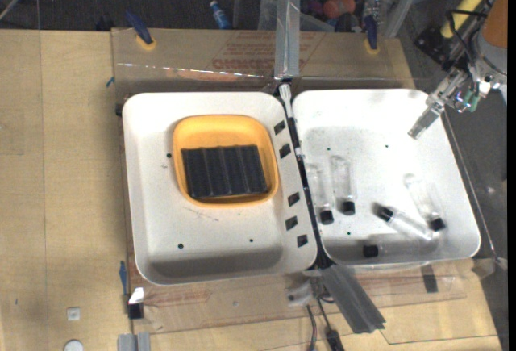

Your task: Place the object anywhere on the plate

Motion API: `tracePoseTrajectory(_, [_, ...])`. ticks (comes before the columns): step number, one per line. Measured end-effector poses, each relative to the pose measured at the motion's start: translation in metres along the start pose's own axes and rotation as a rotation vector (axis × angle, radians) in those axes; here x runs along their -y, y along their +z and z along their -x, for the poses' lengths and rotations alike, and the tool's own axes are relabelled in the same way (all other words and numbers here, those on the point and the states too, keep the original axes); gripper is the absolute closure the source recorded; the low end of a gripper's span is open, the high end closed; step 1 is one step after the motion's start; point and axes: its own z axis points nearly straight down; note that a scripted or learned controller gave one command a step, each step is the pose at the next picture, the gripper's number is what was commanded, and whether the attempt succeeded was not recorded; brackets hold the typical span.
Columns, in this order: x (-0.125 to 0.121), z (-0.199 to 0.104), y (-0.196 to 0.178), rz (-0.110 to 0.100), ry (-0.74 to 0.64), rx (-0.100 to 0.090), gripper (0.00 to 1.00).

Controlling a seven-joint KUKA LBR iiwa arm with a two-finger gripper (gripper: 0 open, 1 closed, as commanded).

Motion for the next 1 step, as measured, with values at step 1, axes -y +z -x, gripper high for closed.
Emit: tracePoseTrajectory(1, [0.0023, -0.003, 0.0066, 0.001, -0.28, 0.0, 0.0])
